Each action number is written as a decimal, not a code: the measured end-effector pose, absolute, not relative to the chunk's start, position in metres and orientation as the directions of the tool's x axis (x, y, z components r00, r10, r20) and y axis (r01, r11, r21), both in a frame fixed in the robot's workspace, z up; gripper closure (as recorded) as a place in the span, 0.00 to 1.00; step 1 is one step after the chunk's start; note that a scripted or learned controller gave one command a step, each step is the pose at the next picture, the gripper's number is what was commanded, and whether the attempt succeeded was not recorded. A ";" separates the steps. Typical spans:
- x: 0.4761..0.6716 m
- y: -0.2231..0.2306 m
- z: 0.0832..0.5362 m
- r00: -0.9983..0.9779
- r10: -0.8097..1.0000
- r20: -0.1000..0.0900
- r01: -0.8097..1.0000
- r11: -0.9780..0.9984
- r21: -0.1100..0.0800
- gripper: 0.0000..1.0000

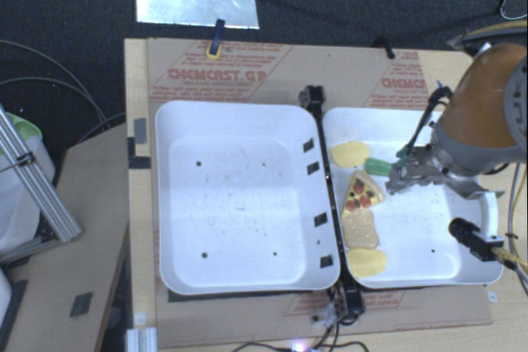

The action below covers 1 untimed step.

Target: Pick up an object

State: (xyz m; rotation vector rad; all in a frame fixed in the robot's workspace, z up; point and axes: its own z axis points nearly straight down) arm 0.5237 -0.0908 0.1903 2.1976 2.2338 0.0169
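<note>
Wooden bench board (272,62) w/ red printed lettering carries two shallow white plastic bins side by side. Left white bin (239,198) takes up the bigger share of the bench; its floor has only small dark dots. Right white bin (412,260) holds all the objs, bunched along its left wall.

Grey arm w/ the orange band (491,107) comes in from the right edge, wrist over the right bin's upper-right part. Two-finger gripper (400,177) points left, low over the bin, tip just right of the pizza slice & near the green piece. Can't tell whether it's spread or closed; dark metal blurs together there, and nothing is visibly pinched.

Objs, top to bottom along the left wall: yellow rounded lump (350,152); small green piece (378,166) just right of it, prob. touching the gripper tip, though it's hard to see; triangular toy pizza slice w/ red dots (363,192); tan flat rectangular slab (360,228) touching the slice's lower edge; second yellow rounded lump (367,261) just below the slab.
</note>
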 end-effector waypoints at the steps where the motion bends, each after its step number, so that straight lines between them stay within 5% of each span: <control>1: 0.492 -0.056 0.193 -0.007 1.000 0.002 1.000 0.007 0.000 1.00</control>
